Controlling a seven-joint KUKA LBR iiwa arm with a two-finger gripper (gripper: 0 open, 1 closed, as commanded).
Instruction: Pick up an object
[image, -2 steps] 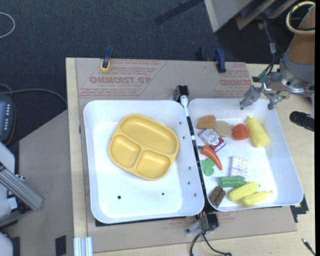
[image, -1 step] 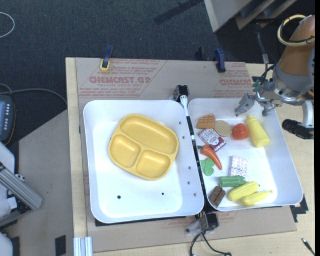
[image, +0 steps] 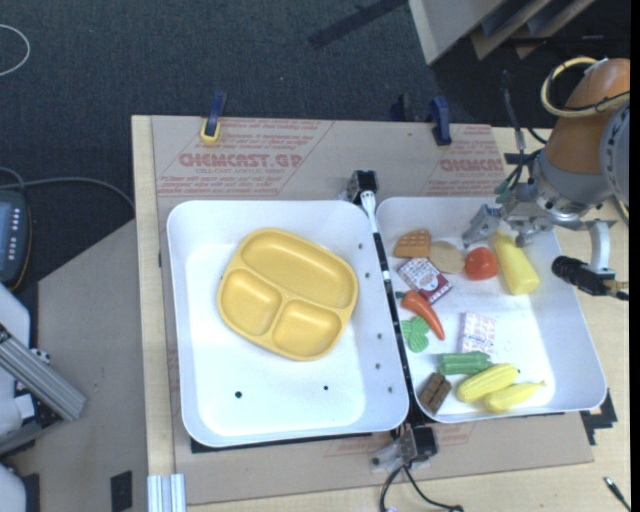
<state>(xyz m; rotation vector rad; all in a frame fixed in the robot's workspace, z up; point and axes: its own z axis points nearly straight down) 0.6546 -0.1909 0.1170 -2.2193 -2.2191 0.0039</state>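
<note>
My gripper (image: 500, 228) hangs over the far part of the right bin (image: 570, 340), its fingers spread open with nothing between them. Just below it lie a red tomato (image: 481, 262) and a yellow bottle-shaped toy (image: 517, 267). To their left sit a beige disc (image: 447, 260), a brown cracker (image: 411, 243) and a red-and-white packet (image: 424, 277). Nearer the front are a red chili (image: 425, 313), a pink-dotted packet (image: 477, 330), a green pod (image: 463, 363), a corn cob (image: 487, 381), a yellow banana (image: 515, 395) and a brown bar (image: 434, 392).
The left bin (image: 200, 390) holds a yellow divided plate (image: 288, 293). A black fitting (image: 585, 275) juts over the right bin's right rim. Blue clamps (image: 438, 118) grip the cardboard at the back edge.
</note>
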